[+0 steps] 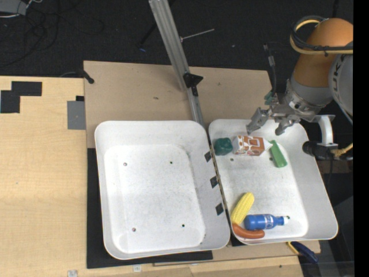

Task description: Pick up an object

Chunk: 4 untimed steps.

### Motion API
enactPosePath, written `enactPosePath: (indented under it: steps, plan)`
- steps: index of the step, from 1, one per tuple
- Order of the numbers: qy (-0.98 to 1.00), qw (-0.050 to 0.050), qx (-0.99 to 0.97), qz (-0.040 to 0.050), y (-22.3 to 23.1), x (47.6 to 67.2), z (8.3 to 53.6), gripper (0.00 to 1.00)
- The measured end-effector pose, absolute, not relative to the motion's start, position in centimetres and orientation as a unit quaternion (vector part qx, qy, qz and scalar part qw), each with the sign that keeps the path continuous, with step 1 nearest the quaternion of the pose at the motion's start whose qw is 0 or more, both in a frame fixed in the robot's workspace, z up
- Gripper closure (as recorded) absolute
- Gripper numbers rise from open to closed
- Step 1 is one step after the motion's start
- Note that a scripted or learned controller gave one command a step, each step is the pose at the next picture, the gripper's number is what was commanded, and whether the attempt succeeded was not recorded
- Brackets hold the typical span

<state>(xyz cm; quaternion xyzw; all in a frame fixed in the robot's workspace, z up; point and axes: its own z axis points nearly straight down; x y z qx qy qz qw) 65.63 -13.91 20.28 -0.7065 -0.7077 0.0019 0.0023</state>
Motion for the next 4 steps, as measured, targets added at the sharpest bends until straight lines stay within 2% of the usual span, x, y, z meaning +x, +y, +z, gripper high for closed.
enactPosePath:
  steps: [1, 2, 3, 4]
  plan:
    - [-0.707, 0.003, -0.707, 0.0022, -14.1, 65.9, 15.8, 0.0]
    - [-0.707, -0.005, -0.707, 0.0, -13.9, 65.4, 11.8, 0.0]
    - [-0.707, -0.006, -0.708, -0.002, -13.9, 65.6, 13.2, 1.0]
    - [-0.707, -0.002, -0.707, -0.0012, -13.8, 65.7, 19.6, 1.0]
